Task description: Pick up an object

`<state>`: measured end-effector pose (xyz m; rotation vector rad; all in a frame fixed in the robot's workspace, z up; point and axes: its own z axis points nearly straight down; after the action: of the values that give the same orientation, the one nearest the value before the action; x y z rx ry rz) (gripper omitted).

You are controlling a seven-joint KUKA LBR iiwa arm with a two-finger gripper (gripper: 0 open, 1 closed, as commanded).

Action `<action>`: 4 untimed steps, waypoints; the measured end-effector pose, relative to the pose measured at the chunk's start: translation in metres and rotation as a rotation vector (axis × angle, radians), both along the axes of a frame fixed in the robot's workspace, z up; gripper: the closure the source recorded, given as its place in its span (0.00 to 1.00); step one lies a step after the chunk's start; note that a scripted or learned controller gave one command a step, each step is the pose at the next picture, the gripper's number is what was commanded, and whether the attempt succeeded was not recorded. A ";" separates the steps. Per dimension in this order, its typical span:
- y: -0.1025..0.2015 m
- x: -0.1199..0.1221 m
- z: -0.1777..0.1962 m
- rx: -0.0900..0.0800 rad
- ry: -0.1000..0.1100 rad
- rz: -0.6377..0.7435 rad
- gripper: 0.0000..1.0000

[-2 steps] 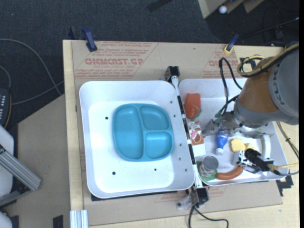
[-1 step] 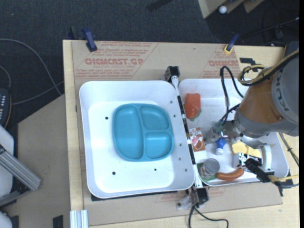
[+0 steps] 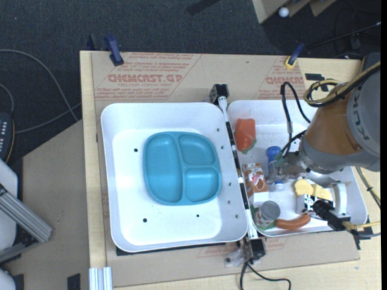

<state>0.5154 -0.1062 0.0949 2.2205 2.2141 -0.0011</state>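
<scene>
The right bin point(image 3: 357, 213) holds several small objects. An orange-red item point(image 3: 245, 133) lies at its far left, with a small blue bottle point(image 3: 273, 153) just below it. A red and white packet point(image 3: 256, 177) lies by the left wall. At the front are a grey can point(image 3: 268, 211) and a brown sausage point(image 3: 294, 223). A yellow piece point(image 3: 304, 189) lies in the middle. My gripper point(image 3: 282, 170) hangs low inside this bin, between the blue bottle and the yellow piece. The wrist hides most of it.
The left bin point(image 3: 121, 162) carries a blue divided plate point(image 3: 181, 167). A black divider with clamps point(image 3: 233, 156) runs between the two bins. My arm's orange band point(image 3: 329, 122) and cables point(image 3: 296, 110) cover the right bin's back right.
</scene>
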 end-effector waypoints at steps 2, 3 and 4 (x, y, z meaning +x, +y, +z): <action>0.002 0.037 -0.009 -0.008 -0.003 -0.001 0.00; 0.003 0.016 -0.008 -0.010 -0.007 -0.004 0.00; 0.006 0.015 0.001 -0.002 -0.001 -0.001 1.00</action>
<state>0.5309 -0.0998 0.0955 2.2197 2.2113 -0.0018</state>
